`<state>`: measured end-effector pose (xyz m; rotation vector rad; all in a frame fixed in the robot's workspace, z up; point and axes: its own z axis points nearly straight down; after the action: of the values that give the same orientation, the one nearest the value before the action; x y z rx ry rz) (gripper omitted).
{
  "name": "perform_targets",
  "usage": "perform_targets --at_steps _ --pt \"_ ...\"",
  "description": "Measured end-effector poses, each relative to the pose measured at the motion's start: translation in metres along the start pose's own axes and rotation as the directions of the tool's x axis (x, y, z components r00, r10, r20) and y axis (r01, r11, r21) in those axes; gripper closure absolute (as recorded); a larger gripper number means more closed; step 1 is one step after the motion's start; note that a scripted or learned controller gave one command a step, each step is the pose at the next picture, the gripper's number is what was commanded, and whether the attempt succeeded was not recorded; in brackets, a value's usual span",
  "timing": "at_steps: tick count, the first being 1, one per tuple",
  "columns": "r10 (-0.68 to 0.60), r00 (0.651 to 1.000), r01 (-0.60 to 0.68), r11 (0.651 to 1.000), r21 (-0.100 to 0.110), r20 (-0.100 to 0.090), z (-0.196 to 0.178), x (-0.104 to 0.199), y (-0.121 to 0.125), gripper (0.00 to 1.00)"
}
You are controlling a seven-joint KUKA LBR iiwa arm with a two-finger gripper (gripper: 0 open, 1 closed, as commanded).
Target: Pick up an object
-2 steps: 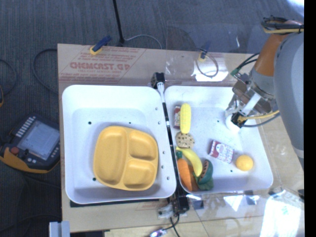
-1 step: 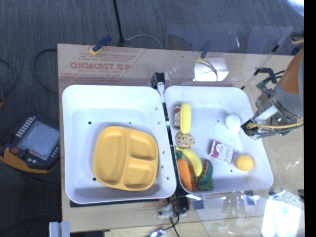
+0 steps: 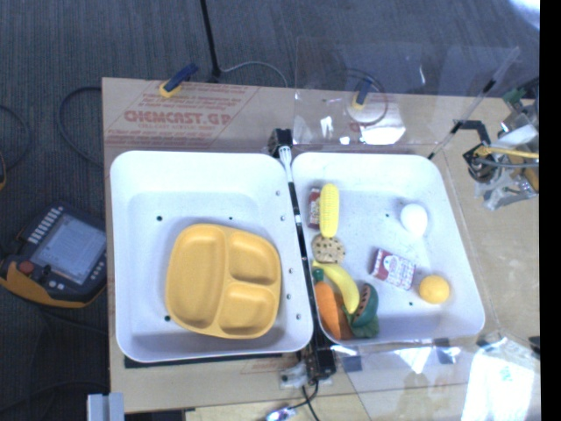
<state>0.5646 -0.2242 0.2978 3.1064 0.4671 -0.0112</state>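
The left shallow white bin (image 3: 140, 174) bears a yellow three-compartment plastic plate (image 3: 223, 279). The right white bin (image 3: 443, 182) holds the candidates: a yellow toy banana (image 3: 340, 283), a yellow corn cob (image 3: 329, 209), a red-and-white carton (image 3: 393, 268), a white egg (image 3: 414, 218) and a small orange ball (image 3: 434, 288). The pick looks not yet begun. I cannot tell how the jaws stand. Next they should descend apart, straddling the well-separated egg.

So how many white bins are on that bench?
2. The left bin holds a yellow tray; the right bin beside it holds toy food.
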Motion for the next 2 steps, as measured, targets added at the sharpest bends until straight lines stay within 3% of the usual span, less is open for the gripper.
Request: perform_targets --at_steps 1,2 --pt "0.001 1.0 -0.001 1.0 0.001 0.001 0.001 0.0 0.0 0.0" --pt "-0.001 1.0 0.001 1.0 0.006 0.003 0.184 -0.007 -0.05 0.0"
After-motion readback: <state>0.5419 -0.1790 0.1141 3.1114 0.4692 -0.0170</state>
